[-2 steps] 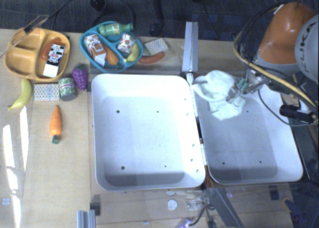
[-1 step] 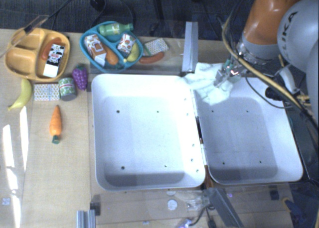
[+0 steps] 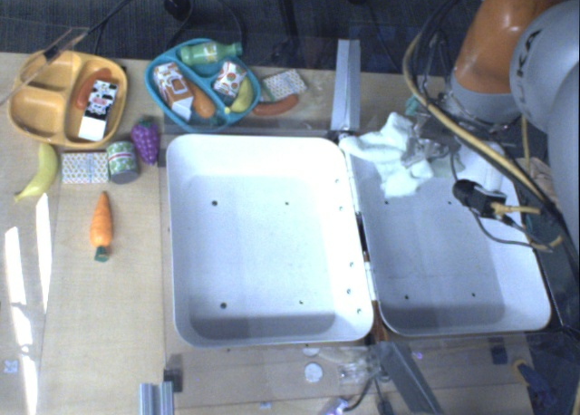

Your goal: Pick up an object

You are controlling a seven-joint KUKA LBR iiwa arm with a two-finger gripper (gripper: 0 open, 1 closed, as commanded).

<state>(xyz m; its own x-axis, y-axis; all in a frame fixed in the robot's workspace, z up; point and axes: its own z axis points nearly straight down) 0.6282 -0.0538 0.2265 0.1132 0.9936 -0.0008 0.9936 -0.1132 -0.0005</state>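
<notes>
Touching white cloth (image 3: 388,152): end effector (image 3: 424,152)

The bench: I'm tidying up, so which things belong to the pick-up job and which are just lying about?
Job in hand:
- white cloth at the right bin's top-left corner
- gripper beside it

Lying about:
- left bin
- blue tray and yellow tray of toy food
- banana
- carrot
- grapes
- can

Cloth (image 3: 388,158) in right bin (image 3: 462,309), back-left corner.
</notes>
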